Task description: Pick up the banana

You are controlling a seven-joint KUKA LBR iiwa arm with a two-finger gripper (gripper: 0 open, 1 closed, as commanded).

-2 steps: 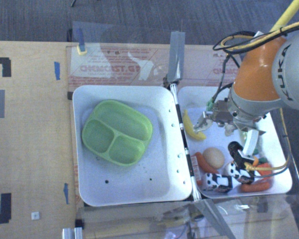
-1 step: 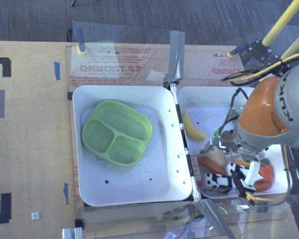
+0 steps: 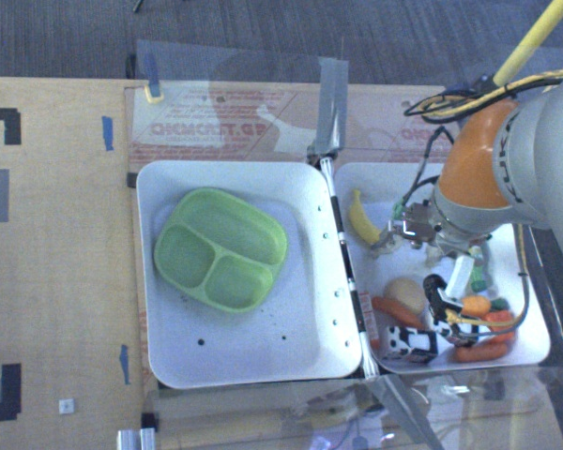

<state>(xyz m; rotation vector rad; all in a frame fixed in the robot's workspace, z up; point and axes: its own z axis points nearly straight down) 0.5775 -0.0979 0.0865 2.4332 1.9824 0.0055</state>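
Banana [image 3: 361, 219] yellow; divided plate [image 3: 220, 249] green; left bin [image 3: 253, 337], right bin [image 3: 383, 180] white; cow toy [image 3: 411, 342] black-and-white patches.

Smooth glossy white plastic bins [image 3: 169, 345], matt green plastic tray [image 3: 221, 248], wooden bench [image 3: 56, 279]

From here the arm [image 3: 507, 167] runs off the right edge, and it covers the far right corner and much of the middle of the right bin [image 3: 375, 184]. I can't tell whether the lower end of the banana [image 3: 360, 217] touches the gripper [image 3: 394, 238] or only lies close to it. A green thing [image 3: 479, 276] peeks out from under the wrist, too little of it for me to name. The red pieces [image 3: 483, 348] at the near wall overlap, and I can't count them. Two dark specks [image 3: 200, 342] in the left bin [image 3: 263, 350] are too small to identify, as is a pale scrap [image 3: 66, 405] on the bench [image 3: 56, 279]. The red print [image 3: 211, 127] beyond the bins is too blurred to read.
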